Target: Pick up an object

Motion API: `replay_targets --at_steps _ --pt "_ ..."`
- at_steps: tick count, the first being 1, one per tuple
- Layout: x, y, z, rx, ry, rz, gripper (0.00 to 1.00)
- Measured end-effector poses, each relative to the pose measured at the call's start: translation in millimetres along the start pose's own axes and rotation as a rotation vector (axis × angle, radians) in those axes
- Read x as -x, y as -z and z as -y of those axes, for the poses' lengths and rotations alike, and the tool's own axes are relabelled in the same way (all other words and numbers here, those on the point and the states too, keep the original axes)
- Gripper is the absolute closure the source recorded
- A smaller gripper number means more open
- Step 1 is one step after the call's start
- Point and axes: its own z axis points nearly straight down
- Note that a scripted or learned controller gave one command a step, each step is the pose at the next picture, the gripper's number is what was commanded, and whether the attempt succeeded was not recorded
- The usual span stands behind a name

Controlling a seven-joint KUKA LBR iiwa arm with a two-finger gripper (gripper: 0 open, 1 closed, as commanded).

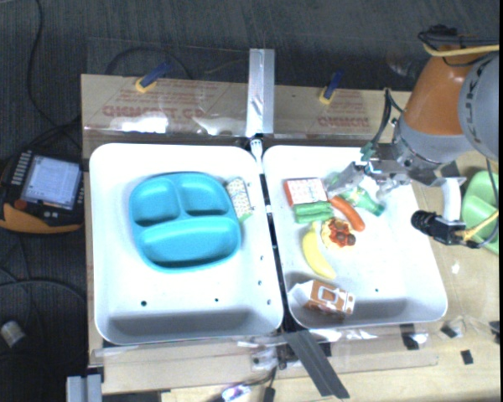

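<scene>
My gripper [363, 178] hangs over the back part of the right bin [419, 266], just above and right of an orange carrot [349, 212]. A small pale-green piece [367, 201] lies right under the gripper. To the left of it sit a red box [305, 191] and a green item [312, 211]. A yellow banana [318, 256] lies mid-bin with a dark red item [340, 234] beside it. Near the front wall rests a small orange-and-white box [328, 298]. I see nothing held in the gripper.
The left bin [117, 308] holds a blue divided plate [184, 219] and a small patterned packet [239, 196] by the wall between the bins. A green object [483, 198] stands outside the right bin at the far right. The right bin's right half is bare white floor.
</scene>
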Motion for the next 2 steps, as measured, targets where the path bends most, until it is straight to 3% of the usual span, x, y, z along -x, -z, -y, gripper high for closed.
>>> replay_targets --at_steps 1,2 --pt "3.2 2.5 41.1 0.0 0.03 0.001 0.0" --pt "-8.8 -105.3 12.3 0.008 -0.059 0.004 0.0"
